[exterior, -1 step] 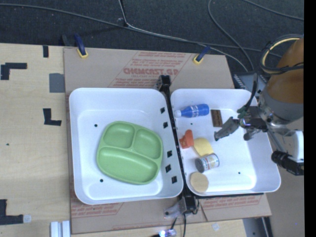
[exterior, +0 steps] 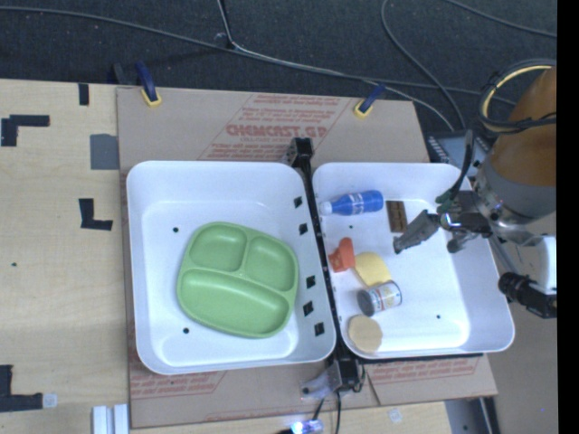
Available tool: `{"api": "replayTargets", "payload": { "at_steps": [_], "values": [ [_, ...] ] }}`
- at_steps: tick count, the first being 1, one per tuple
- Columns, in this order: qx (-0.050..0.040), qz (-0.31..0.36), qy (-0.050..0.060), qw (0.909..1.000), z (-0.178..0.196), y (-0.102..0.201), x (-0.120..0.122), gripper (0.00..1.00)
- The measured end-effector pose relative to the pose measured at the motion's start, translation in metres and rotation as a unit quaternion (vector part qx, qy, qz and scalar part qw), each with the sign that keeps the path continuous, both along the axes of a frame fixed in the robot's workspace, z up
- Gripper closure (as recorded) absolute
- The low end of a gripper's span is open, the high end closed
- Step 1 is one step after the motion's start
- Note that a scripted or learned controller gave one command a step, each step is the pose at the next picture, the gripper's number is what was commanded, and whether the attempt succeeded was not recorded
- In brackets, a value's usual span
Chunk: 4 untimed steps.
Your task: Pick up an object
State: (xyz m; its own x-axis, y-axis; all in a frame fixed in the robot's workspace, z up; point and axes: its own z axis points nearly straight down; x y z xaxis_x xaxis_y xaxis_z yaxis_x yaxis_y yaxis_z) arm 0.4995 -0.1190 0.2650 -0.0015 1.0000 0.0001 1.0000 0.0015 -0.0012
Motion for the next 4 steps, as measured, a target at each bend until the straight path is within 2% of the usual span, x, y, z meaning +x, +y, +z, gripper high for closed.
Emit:
{"api": "replayTargets", "payload": {
  "at_steps": [1, 3, 4],
  "values": [
    [0.0002, -0.001, 0.002, 1.0000, -0.059, -0.007, 0.005, 0.00],
    [0.0006, 0.000, 0.003, 1.0000, -0.147, -0.001, 0.000, 0.00],
    [0.0006, 0.000, 0.001, 1.0000, -0.135, 0.000, 0.002, 1.00]
  ]
}}
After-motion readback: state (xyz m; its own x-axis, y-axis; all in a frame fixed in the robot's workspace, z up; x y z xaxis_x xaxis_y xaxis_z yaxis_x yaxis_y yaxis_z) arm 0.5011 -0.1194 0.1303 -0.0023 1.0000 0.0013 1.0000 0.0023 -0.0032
